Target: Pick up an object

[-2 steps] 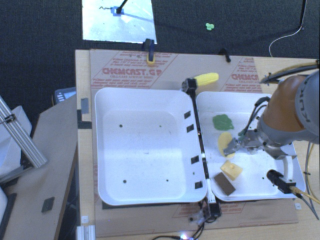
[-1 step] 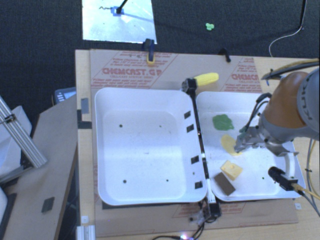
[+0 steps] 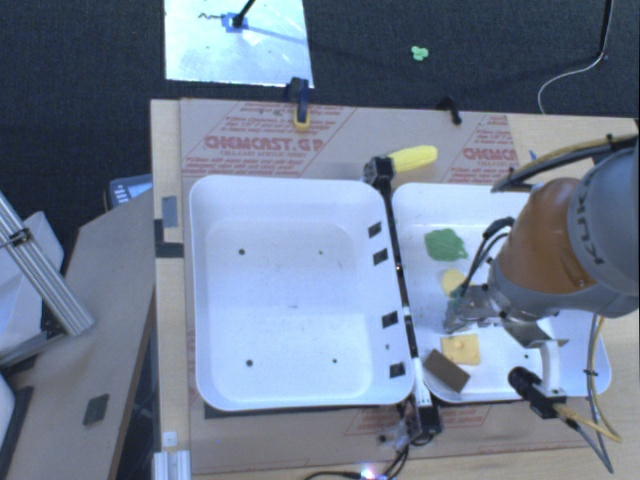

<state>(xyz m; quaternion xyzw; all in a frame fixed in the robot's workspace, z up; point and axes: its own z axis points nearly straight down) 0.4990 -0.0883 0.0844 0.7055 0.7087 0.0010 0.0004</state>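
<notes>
The objects lie loose in the right bin (image 3: 570,393), probably so the arm can reach them from its side: a green piece (image 3: 445,243) near the far wall, a yellow square (image 3: 461,349) and a brown block (image 3: 446,371) at the near-left corner. The arm (image 3: 560,248) bends down over this bin, wrist low. Its pincer (image 3: 462,313) sits just above the yellow square; whether it is spread or pressed together, I cannot tell.
</notes>
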